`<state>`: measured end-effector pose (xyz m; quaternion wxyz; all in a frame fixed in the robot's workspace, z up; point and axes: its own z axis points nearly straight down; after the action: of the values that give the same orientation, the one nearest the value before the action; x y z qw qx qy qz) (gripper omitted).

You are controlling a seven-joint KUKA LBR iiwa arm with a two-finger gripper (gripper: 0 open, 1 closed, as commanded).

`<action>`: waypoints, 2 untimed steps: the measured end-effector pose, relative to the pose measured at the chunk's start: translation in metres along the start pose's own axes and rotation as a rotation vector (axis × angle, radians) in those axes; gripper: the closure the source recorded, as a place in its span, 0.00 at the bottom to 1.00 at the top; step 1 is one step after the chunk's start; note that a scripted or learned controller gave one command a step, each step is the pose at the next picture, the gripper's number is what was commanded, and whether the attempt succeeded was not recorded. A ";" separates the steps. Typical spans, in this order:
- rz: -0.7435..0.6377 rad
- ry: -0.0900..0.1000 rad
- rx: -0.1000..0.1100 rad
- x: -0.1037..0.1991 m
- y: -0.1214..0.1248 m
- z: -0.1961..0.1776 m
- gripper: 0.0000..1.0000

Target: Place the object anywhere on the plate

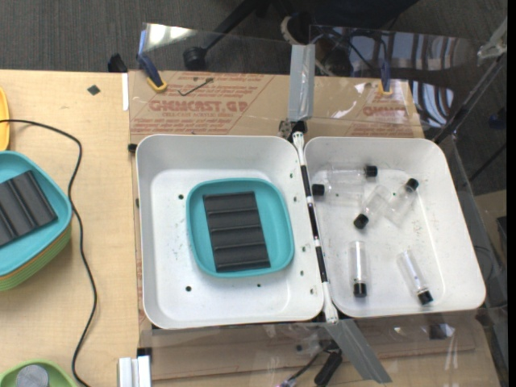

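A teal plate with a dark ribbed insert lies in the left white bin. Several clear vials with black caps lie scattered in the right white bin: one near the top, one at the upper right, one in the middle, one upright-looking at the lower middle and one at the lower right.
A stack of teal plates with a ribbed insert sits on the wooden bench at the far left, with a black cable running past it. A clear panel and cardboard stand behind the bins. Chair legs show at the top.
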<state>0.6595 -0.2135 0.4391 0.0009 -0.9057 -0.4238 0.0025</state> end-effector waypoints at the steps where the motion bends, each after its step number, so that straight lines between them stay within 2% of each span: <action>1: 0.000 0.000 0.000 0.000 0.000 0.000 0.00; 2: 0.000 0.000 0.000 0.000 0.000 0.000 0.00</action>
<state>0.6596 -0.2131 0.4390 0.0009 -0.9058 -0.4238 0.0026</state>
